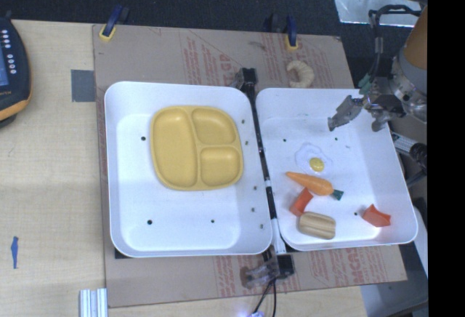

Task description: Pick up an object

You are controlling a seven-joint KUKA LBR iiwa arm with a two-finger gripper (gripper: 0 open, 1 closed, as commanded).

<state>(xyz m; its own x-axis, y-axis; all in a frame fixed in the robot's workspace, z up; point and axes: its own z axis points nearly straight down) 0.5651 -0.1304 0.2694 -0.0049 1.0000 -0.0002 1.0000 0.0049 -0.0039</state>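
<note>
The counter [51, 163] fills most of the frame, pale wood with a brown cardboard sheet [182, 54] laid over its middle. On that sheet sit two shallow white bins side by side. The left bin [123, 228] holds a yellow divided tray [196, 147] in its upper half, three compartments facing up.

The right bin [378, 163] holds the small things. A fried egg [314, 160] lies near the bin's middle. Just below it an orange carrot [311, 182] lies slantwise, its green end toward the lower right. A red wedge [301, 201] touches the carrot's underside, and a tan bread roll [317, 225] lies just below that, near the bin's bottom edge. A second red piece [376, 216] sits well apart, in the bin's lower right corner.

My arm [414, 46] comes in from the right edge of the frame. My claw [361, 113] hangs over the upper right part of the right bin, its fingers spread wide: one dark finger [341, 116] points down-left, the other [380, 119] sits to its right. Nothing lies between them and they pinch nothing. The egg, the nearest piece, lies down-left of the claw, apart from it.

A pale curled shrimp-like piece [300, 73] rests on the cardboard above the right bin. A dark handheld pendant [11, 68] lies at the far left edge.
</note>
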